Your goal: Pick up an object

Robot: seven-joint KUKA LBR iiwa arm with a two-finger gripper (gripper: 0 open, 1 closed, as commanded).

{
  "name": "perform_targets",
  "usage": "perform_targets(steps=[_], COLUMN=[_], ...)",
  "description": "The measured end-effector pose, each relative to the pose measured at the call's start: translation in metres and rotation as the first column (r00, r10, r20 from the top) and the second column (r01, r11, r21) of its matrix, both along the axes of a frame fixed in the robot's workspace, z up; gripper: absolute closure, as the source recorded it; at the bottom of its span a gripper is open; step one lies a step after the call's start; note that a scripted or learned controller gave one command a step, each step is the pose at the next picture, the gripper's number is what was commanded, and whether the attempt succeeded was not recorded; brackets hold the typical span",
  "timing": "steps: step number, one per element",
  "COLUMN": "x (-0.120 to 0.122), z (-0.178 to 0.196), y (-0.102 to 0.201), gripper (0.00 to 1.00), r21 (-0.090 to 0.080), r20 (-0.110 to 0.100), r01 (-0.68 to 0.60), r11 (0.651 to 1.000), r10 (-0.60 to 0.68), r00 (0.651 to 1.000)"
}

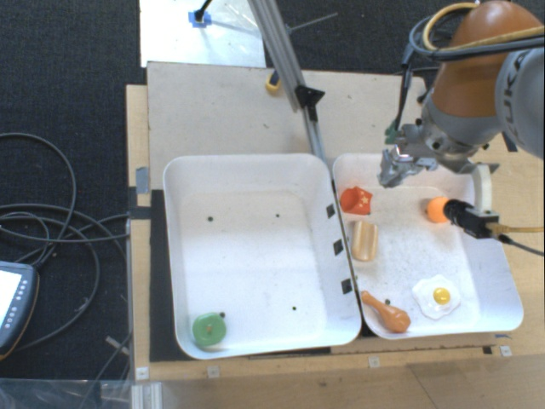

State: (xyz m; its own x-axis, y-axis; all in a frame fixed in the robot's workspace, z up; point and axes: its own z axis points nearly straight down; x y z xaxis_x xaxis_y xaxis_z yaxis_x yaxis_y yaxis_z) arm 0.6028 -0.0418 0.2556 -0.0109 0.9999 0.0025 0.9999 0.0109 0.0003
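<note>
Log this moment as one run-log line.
gripper: over right white bin, upper part | nearest: red toy piece | held: nothing seen | left white bin: green round toy

Both bins, the left bin and the right bin, look like smooth white plastic with a soft sheen. The bench beneath them is pale matt board, like unfinished wood. The arm's orange band is glossy. The fried egg, at the right bin's near edge, looks like shiny plastic.
</note>
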Motion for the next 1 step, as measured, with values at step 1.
perform_targets(steps=[1], x=[0.0093], z=[-0.0144], y=[0.0597], gripper=[1.0], r21=[0.0], r20=[0.0], r01=[0.0], r11=[1.0], r10=[0.0], r00=[1.0])
